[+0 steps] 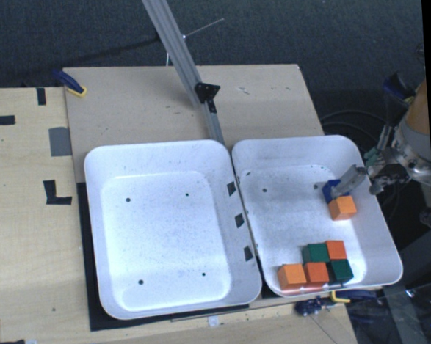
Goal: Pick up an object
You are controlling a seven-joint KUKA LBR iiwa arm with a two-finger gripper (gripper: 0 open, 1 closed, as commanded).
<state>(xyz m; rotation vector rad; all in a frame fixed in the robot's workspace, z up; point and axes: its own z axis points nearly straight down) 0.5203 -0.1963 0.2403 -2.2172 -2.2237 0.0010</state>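
Clustered at the near edge of the right bin (362,157), we see five blocks: an orange block (291,275) on the left, a second orange one (317,272) touching it, a green block (341,270) at the end, and behind them another green block (315,252) beside a third orange block (336,249). Farther back in the same bin we find a lone orange cube (342,207) — well apart from the cluster, near the bin's right wall. Just above it, touching or nearly so, sits the gripper (333,189), its blue-tipped end angled down toward the cube; we cannot tell how wide it stands or whether it has hold of the cube. Its grey arm (402,163) reaches in low from the right, over the bin's rim. Beside it we see the left bin (97,165) on the wooden bench (27,217) — a slanted metal rail (180,49) crosses above both.
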